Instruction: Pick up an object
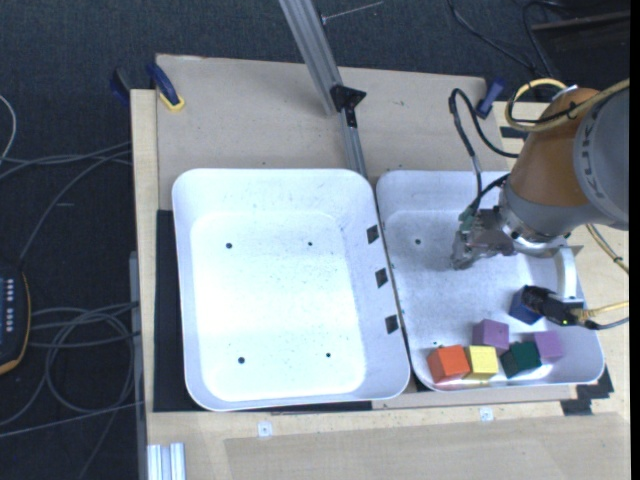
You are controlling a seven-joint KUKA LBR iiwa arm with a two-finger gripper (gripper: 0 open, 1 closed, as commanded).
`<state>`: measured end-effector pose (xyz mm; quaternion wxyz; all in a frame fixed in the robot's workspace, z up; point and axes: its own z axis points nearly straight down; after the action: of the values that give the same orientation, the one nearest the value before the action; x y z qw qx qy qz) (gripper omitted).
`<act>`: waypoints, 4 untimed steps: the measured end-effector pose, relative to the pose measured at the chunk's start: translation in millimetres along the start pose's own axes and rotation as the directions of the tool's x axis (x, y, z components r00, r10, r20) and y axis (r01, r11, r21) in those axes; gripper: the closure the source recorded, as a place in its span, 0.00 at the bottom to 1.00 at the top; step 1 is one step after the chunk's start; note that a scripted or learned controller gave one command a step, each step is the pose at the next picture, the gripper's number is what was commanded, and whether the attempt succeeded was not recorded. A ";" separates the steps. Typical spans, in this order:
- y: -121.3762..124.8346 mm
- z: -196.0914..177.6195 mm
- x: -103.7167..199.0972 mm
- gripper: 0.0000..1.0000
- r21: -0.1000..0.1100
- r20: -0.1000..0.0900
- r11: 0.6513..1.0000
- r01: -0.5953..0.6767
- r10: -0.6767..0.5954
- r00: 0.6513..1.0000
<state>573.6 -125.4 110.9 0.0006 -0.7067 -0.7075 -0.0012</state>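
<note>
— So, how wide is the gripper (466, 249) standing?

— Cannot tell. From above it is a dark grey knot under the wrist, and open or closed does not read. It hangs low over bare white floor in the right bin (432, 303), toward the upper left of that bin. Whether it touches the floor I cannot tell either.

— What room does it have?

— The wall shared with the left bin (270, 298) is near on one side, and the bin's upper wall is near behind it. Below it in the view, an open stretch of floor runs down to the blocks.

— And where are they?

— They are crowded in the lower right corner, well apart from the gripper. An orange block (450, 362), a yellow block (483, 360) and a green block (520, 358) sit in a row along the lower wall, each just beside the next. One purple block (492, 332) sits just above the yellow one, and a second purple block (548, 345) is beside the green.

— How do they look?

— They are small cubes in plain solid colours, and the orange one looks the largest.
</note>
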 end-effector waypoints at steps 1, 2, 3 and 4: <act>-6.5 -58.3 -3.9 1.00 -0.006 0.004 1.000 -0.001 0.001 1.000; -11.8 -115.5 3.3 1.00 -0.007 0.004 1.000 0.001 -0.001 1.000; -10.0 -161.6 3.5 1.00 -0.007 0.004 1.000 0.001 -0.001 1.000; -5.1 -156.3 56.1 1.00 0.000 0.000 1.000 0.005 -0.005 1.000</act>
<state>568.3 -69.7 267.3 0.0005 -0.7048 -0.7094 -0.0010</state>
